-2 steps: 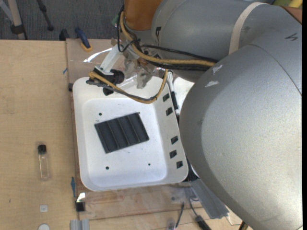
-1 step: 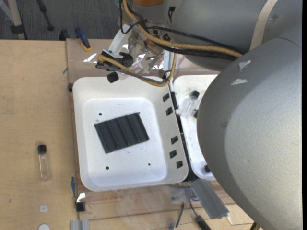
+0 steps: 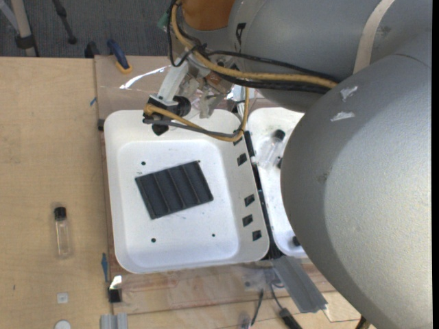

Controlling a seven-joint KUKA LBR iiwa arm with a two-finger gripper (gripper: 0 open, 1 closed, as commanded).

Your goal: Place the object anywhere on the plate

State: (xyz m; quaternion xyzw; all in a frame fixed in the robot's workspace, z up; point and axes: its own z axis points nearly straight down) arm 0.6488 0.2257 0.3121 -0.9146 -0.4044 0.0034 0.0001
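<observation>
A dark grey ribbed rectangular slab point(image 3: 173, 188) lies flat and slightly turned in the middle of the left white bin point(image 3: 130, 252). My gripper point(image 3: 197, 93) hangs above the far rim of that bin, up and a little right of the slab and well apart from it. Cables and a small black fitting point(image 3: 163, 114) hang beside it. Nothing can be made out in the gripper. The big grey arm point(image 3: 357, 184) hides most of the right bin point(image 3: 273, 132).
On the wooden bench at the left lies a small clear vial with a black cap point(image 3: 62, 231). A blue-handled tool point(image 3: 119, 55) rests behind the left bin. Black clips point(image 3: 249, 199) line the edge between the bins.
</observation>
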